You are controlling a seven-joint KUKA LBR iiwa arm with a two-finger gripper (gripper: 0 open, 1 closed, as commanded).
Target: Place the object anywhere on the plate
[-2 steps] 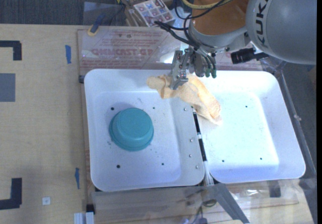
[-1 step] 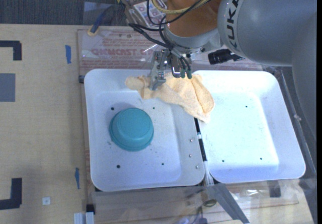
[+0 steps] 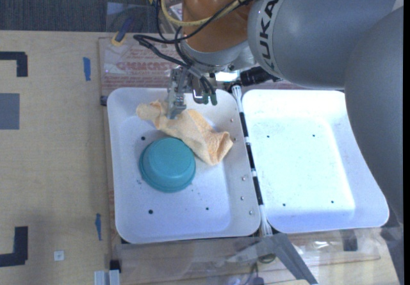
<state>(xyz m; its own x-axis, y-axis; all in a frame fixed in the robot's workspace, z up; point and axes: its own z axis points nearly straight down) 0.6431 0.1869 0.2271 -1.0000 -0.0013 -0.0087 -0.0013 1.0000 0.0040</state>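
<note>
Lowest in the left bin point(image 3: 128, 213) sits the teal plate point(image 3: 168, 163), upside down I think. Behind it lies the yellow cloth point(image 3: 192, 133). My pincer point(image 3: 190, 95) is open above its upper end; I should pinch a fold firmly.

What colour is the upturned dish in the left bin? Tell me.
Teal blue; the dish shows best in the camera view.

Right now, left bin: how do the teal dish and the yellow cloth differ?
The teal dish is round, rigid and smooth; the yellow cloth is crumpled, soft and irregular. The dish sits nearer the bin's middle, apart from the gripper; the cloth stretches toward the far edge, with its upper end right under the gripper. Both lie in the left bin, touching or overlapping where they meet.
</note>
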